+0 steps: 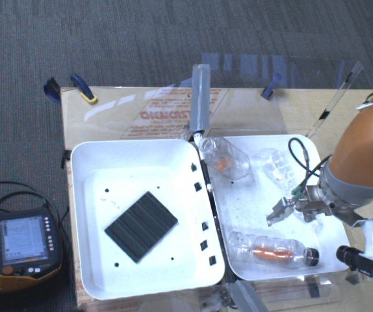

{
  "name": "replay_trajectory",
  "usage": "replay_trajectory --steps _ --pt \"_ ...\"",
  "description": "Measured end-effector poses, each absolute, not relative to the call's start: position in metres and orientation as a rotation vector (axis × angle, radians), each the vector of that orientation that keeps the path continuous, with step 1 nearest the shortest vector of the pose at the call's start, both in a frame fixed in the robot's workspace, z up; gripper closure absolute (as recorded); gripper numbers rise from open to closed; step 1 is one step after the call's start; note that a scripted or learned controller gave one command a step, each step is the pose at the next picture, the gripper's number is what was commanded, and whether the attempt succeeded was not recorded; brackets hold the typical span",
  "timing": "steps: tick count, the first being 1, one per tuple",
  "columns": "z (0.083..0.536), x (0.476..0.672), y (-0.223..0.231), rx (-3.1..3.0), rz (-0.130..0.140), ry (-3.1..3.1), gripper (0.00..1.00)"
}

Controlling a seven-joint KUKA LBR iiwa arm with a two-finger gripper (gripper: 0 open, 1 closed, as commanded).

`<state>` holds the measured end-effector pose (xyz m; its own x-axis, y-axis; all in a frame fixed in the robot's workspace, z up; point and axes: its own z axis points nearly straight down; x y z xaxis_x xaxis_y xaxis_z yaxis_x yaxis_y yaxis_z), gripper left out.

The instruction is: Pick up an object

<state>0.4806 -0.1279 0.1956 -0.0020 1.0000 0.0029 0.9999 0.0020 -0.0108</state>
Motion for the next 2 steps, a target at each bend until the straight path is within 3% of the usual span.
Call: replay_trajectory --steps 1,2 --pt "0.085 0.477 -0.121 -2.122 0.000 -2.309 0.00" --pt "0.131 0.477 -0.099 -1.973 0.002 -2.439 0.00"
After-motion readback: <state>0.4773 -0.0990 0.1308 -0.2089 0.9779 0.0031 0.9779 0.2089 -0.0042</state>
